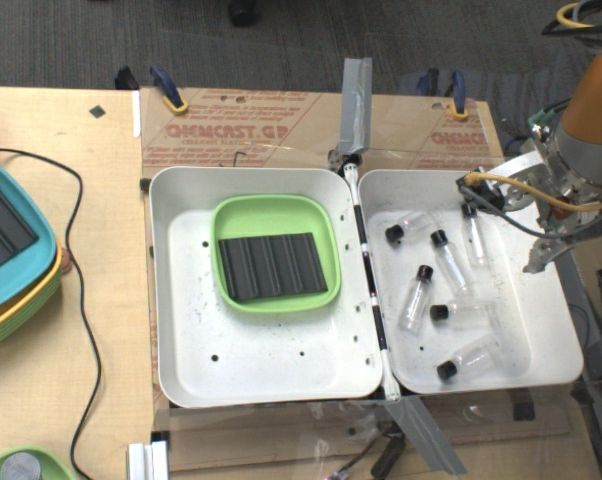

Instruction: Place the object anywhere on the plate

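Plate (276,216): green, in left bin (181,298), carrying black ridged slab (273,266).
Vials (417,293): black-capped, scattered in bin (546,348) right of plate.
Gripper (537,258): far right of plate; grip cannot be told.

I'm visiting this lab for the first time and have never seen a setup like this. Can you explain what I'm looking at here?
This is one picture from a camera fixed above a bench, looking down at a slant. The grey machine with the orange band at the right edge is a robot arm. Its gripper hangs over the right side of the right white bin. That bin holds several clear vials with black caps, lying scattered. The left white bin holds a green plate with a black ribbed mat on it. Whether the gripper holds anything cannot be told from here.
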`<state>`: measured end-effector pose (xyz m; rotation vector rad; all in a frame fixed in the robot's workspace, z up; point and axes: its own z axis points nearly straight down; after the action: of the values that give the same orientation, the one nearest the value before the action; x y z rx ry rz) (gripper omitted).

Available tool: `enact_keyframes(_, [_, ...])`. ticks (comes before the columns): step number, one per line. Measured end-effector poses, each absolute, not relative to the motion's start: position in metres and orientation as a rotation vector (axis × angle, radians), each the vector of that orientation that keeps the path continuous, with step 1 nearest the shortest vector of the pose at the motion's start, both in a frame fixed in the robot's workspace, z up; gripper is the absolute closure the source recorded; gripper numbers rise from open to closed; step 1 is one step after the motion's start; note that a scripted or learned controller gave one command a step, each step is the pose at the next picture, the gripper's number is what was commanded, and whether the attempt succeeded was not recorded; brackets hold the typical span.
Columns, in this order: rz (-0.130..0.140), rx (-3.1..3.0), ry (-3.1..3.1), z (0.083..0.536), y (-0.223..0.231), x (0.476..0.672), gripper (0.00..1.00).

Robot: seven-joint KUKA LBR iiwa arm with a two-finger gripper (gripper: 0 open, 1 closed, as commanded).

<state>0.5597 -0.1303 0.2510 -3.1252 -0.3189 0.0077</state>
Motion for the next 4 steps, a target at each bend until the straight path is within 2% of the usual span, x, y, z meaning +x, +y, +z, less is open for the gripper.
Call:
enact_keyframes(1, [0.009, -3.125, -0.32, 0.249, -0.129, 0.561, 0.0])
enact_keyframes(3, [0.009, -3.126, -0.309, 0.255, -0.12, 0.538, 0.0])
enact_keyframes(4, [0.012, -3.125, -0.31, 0.238, -0.129, 0.538, 0.0])
